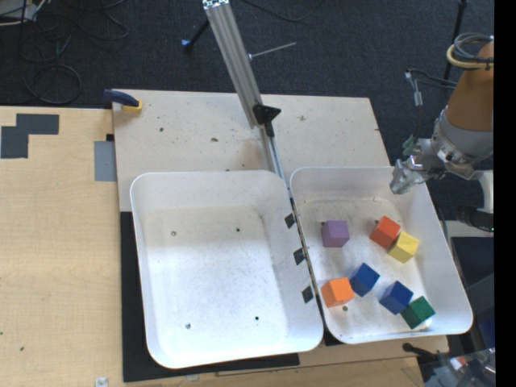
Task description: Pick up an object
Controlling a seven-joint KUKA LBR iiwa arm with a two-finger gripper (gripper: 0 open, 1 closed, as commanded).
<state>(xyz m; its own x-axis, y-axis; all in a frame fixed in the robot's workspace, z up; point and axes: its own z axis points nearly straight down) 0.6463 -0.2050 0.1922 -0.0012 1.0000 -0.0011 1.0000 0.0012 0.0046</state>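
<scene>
- Right bin (448, 258) holds every block, so any pick has to happen there: purple block (335, 233) near the middle, red-orange block (385, 231) touching the yellow block (404, 247) toward the right wall, and an orange block (337, 291) beside a blue block (364, 279) lower down.
- A second blue block (396, 296) and the green block (418, 311) sit close together near the bin's lower right corner.
- Purple block stands apart from its neighbours – my guess is it's the easiest one to get fingers around. The paired ones leave little room on the touching sides.
- Gripper (401, 177) hangs over the right bin's upper right rim, above and right of the red-orange block, not touching any block. Looks like an approach pose, not a grasp, so the pick is prob. not yet begun.
- Claw state: can't tell – the tip is small, metallic and blurs into the white rim behind it. Nothing seen between the fingers.
- Left bin (161, 208) shows just specks and marks on its floor; it lies edge to edge w/ the right bin, small black clips along the shared wall.
- Slanted metal rail (235, 55) crosses the bench toward the bins' joint; its lower end is hard to follow.
- Arm (468, 103) is cut off at the right, so its reach and angle are a guess.
- Green block's lower side merges w/ the bin wall; how tight it sits there is unclear.
</scene>
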